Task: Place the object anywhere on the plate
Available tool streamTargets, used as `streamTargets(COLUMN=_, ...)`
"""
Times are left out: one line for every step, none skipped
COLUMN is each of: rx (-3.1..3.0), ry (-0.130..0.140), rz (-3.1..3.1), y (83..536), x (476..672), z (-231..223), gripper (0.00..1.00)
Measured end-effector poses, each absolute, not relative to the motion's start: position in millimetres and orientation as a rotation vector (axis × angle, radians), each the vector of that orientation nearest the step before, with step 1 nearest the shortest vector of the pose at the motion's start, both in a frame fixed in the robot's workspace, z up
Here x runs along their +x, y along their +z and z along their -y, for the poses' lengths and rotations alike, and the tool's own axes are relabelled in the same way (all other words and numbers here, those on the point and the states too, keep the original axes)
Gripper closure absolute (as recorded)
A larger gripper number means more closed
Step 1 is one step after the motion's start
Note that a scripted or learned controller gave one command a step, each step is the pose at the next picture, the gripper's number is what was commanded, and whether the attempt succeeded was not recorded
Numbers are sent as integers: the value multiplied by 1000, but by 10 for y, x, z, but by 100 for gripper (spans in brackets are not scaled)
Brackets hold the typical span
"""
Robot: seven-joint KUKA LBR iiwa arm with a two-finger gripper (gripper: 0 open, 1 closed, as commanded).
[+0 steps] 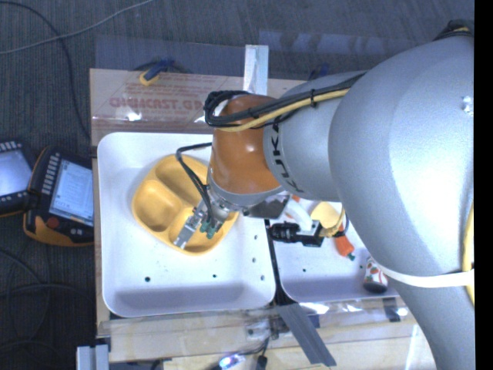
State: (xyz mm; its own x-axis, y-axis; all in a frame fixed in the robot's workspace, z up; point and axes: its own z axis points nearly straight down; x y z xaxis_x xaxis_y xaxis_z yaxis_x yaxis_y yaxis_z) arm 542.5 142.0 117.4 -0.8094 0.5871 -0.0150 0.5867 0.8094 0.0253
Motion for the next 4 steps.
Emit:
streamTargets(rx=963, ry=37, rz=-2963, y=1241, x=5442, z=-1431, gripper=100)
streamTargets(rx=462, ry=-1, rz=-3109, y=1631, x=5128, z=-2034, gripper=100)
streamTargets(rx=296, ry=-6, rz=-3128, y=1576, x=5652, z=-1530, gripper=100)
streamTargets(rx=296, ry=-5, rz=-3128, y=1577, x=5652, z=-1532, gripper=0)
